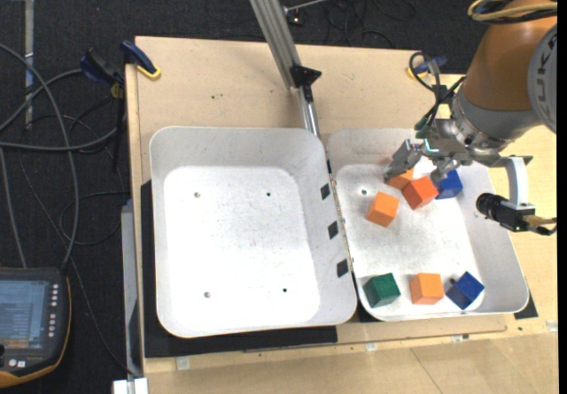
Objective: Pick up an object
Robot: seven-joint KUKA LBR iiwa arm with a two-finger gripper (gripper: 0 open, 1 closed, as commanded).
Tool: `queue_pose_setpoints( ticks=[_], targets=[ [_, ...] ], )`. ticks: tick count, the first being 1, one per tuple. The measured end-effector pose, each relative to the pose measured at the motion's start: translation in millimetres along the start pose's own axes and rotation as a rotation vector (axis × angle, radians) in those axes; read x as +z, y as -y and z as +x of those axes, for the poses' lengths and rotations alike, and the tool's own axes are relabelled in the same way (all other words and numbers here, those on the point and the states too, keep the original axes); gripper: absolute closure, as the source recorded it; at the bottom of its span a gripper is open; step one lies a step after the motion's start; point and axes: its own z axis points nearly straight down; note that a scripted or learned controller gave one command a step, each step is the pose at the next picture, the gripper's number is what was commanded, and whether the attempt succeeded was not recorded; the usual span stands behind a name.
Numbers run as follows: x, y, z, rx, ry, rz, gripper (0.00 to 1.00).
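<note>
Over at nine o'clock on the surface [221, 82] lies the left bin [235, 228], bare white with a few dark specks. Its neighbour, the right bin [496, 268], holds every candidate. Nearest the shared wall, toward six o'clock in that bin, sits a green cube [382, 289]; beside it an orange cube [426, 288] and then a blue cube [464, 289], the three in a loose row along the front rim. Higher up, near the bin's middle, a tilted orange block [383, 208] lies alone.

At about one o'clock in that bin the claw [416, 162] hangs low over a tight cluster: a red-orange block [420, 191], a small orange piece [399, 180] just beside it, and a blue block [448, 183] touching its other side. How far apart the claw's tips stand I cannot tell; the wrist hides them, and nothing is plainly caught between them.

The risk is the crowding. Closing here could pinch a corner of two blocks at once, or nudge the red-orange block aside against its blue neighbour so the tips meet on nothing. A tilted face would also slip out as the arm lifts.
</note>
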Motion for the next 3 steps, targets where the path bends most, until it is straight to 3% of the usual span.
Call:
queue_pose_setpoints(
  ticks=[1, 3],
  targets=[
    [-2.1, -0.3, -0.3, 0.002, 0.001, -0.003, 0.00],
    [116.6, 7.1, 8.8, 0.003, 0.000, 0.003, 0.00]
  ],
)
